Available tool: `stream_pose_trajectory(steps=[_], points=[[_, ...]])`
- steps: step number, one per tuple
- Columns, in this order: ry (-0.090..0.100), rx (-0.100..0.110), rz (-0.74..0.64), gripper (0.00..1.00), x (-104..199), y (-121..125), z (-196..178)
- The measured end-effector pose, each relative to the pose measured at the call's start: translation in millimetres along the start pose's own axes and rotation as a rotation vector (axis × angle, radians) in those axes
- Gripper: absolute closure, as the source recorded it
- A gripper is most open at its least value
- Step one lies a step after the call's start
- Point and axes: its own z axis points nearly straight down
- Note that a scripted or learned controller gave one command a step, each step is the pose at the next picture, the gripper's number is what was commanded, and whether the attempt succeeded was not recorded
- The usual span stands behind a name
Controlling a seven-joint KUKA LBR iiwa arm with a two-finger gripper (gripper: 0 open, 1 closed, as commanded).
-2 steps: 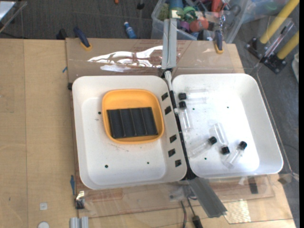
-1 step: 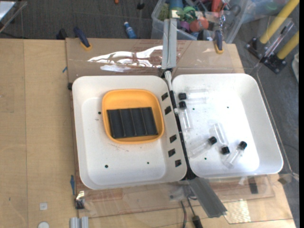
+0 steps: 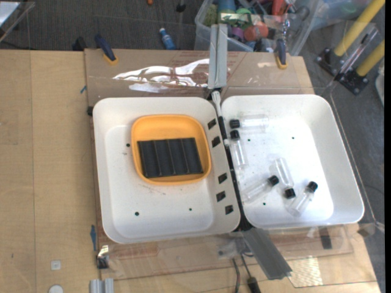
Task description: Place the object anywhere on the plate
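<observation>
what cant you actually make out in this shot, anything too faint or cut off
- Clear vials in the right bin, camera view: glass blends into the white floor, so the exact count and outlines are unclear; mostly the black caps stand out.
- Black ribbed block on the orange plate: too small to identify.
- Crate of toys at the top: cut off by the frame edge.
</observation>
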Motion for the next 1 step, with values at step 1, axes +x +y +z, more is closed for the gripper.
stream_pose_trajectory(steps=[1], points=[[-0.002, 0.000, -0.335, 1.00, 5.9, 8.2, 0.8]])
